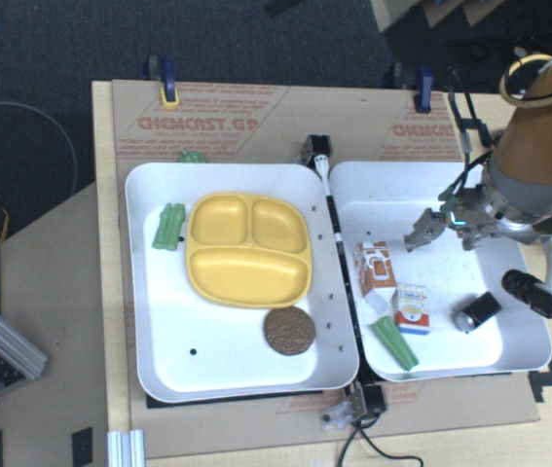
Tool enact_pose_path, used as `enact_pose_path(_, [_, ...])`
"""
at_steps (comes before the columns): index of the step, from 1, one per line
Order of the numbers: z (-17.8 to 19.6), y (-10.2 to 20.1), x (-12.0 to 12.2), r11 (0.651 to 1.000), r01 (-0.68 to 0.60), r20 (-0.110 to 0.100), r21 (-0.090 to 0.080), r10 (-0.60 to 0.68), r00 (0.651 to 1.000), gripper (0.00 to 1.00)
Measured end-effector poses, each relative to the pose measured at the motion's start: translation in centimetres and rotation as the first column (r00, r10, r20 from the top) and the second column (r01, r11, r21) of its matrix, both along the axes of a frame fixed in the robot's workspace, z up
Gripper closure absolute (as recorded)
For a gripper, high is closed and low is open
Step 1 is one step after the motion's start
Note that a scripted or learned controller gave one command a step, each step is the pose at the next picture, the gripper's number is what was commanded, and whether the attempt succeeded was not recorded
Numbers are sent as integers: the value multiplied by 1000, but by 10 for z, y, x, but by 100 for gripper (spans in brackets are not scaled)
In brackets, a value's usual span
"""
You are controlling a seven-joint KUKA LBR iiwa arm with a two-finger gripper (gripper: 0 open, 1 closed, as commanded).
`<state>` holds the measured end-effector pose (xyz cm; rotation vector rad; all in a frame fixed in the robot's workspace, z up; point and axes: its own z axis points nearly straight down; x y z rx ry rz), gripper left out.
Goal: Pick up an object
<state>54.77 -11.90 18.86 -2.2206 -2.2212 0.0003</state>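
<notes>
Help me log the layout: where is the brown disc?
The brown disc lies in the left bin, near its front right corner, just below the yellow tray.

Both my bins (149,261) are plain white. Left one's got a yellow tray (248,249), a speckled brown disc (289,331) and a green pod (169,227). Right one: orange-and-white packet (376,267), white box (412,309) with red and blue, green stick (393,341), black block (477,312). My arm (538,134) is orange over grey.

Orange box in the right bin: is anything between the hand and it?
Nothing visible. The hand hangs over bare bin floor, up and right of the orange box. The small carton and green stick lie beyond the box.
</notes>
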Motion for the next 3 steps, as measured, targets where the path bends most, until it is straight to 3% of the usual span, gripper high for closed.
enact_pose_path(1, [11, 0, 1, 1000, -1, 3, -1, 1, 1000, 100])
enact_pose_path(2, [83, 30, -47, 1000, -3, 7, 0, 3, 1000, 100])
enact_pose_path(3, [139, 88, -68, 1000, -7, 7, 1, 7, 1000, 100])
